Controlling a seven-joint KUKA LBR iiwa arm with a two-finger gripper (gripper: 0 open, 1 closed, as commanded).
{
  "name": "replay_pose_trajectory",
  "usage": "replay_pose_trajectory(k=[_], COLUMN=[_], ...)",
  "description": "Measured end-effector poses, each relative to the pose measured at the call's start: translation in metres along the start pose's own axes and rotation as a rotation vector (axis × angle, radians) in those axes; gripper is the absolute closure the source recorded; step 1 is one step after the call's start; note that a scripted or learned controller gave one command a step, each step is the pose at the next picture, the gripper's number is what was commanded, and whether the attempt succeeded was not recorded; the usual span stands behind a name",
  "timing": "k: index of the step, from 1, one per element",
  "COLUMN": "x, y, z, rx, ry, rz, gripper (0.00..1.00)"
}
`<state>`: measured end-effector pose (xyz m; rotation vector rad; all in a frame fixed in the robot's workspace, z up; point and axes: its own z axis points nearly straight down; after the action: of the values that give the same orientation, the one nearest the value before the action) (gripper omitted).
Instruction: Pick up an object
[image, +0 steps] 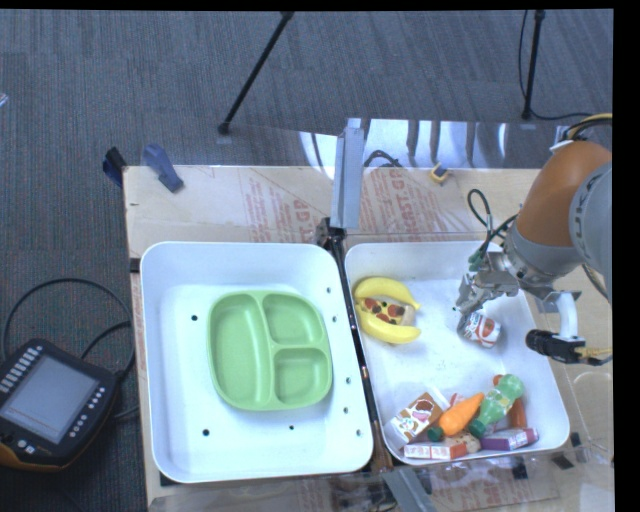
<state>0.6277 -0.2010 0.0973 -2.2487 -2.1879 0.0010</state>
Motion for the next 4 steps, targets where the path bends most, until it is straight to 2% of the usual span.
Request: replay_pose_trajectory(k=[1, 2, 3, 4], x=[0.000, 0.000, 0.001, 0.001], y=[0.000, -0.025, -0.030, -0.030], z=[0.000, -0.076, 0.011, 0.002], rx=[0.000, -0.002, 0.000, 0.002], ry=[0.000, -0.001, -0.001, 0.002], rz=[0.000, 0.026, 0.085, 0.087], gripper=[0.00, 0.00, 0.00, 1.00])
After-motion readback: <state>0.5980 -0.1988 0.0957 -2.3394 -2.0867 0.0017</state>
